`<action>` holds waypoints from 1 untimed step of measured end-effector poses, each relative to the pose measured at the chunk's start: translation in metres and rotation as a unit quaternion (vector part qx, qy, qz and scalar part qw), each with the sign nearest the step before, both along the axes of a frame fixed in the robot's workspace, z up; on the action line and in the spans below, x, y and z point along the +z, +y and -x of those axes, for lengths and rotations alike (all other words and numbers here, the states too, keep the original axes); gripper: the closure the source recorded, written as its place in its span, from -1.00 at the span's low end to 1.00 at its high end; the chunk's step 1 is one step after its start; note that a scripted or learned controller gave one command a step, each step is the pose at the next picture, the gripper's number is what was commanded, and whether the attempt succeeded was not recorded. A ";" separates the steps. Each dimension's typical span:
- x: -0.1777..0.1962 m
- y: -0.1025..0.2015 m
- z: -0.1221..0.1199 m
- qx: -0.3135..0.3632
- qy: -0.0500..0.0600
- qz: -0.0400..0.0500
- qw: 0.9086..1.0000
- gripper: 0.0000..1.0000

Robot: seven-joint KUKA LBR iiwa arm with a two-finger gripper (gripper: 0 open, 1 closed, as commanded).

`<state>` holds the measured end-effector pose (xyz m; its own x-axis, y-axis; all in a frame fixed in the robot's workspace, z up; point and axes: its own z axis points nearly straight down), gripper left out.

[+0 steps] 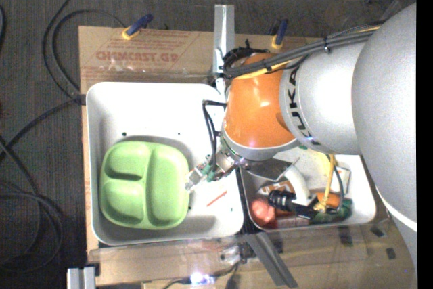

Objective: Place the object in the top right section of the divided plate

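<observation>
I count two white bins: the left bin [101, 105] and the right bin [365, 210]. One green divided plate [143, 184], three sections. Two blue clamps [137, 26] at the frame's top.

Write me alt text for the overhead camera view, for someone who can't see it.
A grey and orange robot arm reaches from the right over two white bins, its hand low beside the right edge of a green divided plate in the left bin. The right bin holds a jumble of small items, one of them red.
</observation>
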<state>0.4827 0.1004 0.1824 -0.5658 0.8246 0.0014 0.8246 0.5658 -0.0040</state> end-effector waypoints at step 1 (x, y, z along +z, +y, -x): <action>-0.001 0.022 0.000 0.073 0.000 0.000 0.997 1.00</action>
<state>0.4830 0.1229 0.1816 -0.6791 0.7341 0.0003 0.7341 0.6791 -0.0039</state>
